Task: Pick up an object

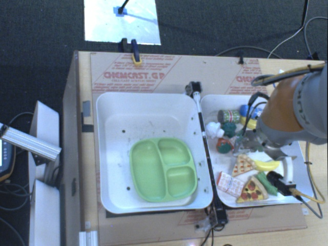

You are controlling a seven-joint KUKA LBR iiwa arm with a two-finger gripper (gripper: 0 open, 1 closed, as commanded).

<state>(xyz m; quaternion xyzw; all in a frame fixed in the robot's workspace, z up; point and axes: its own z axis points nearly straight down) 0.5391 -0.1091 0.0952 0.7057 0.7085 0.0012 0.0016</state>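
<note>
Gripper [245, 141] low in right bin [294, 199], over toy pile; pizza slice [243, 165] lies just below-left of it. Grip state: cannot tell.

Arm body: bulky grey rounded metal arm [313, 106], smooth matte casing.
Band: broad glossy orange ring [281, 111] above the wrist.
Cables: thin dark and yellow leads [287, 76] along its upper side.
</note>
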